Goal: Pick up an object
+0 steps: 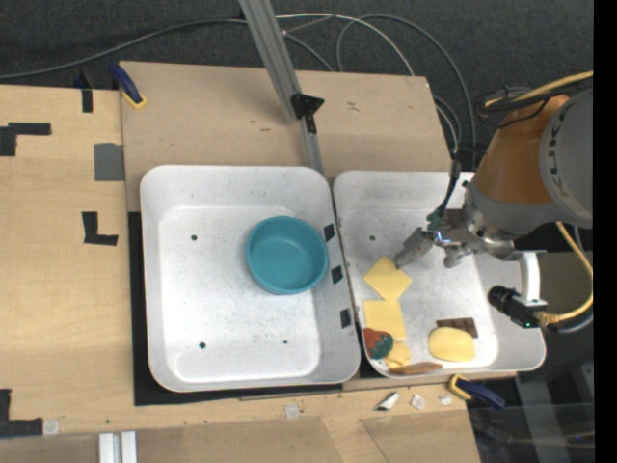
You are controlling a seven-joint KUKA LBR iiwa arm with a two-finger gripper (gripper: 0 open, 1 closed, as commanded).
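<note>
**Gripper over the right bin, nothing lifted yet**

The likeliest target is the upper yellow square (388,279), lying flat and turned like a diamond on the floor of the right bin (405,196). The gripper (432,249) hangs just above and to its right, fingers spread apart, one dark finger (414,249) pointing down toward the square's upper corner. Nothing sits between the fingers; whether the tip touches the square is hard to judge from this angle.

Just below lies a second yellow square (384,318), and beneath that a small red and green piece (378,341) at the bin's near edge. To the right sit a yellow oval (451,345) and a brown block (458,326) touching its top. The left bin (174,258) holds a blue bowl (285,254), well apart from the arm.

As for progress, the reach looks made and the pick itself remains: the gripper has to close on something and lift it clear. A thin flat square may be awkward to pinch.
</note>
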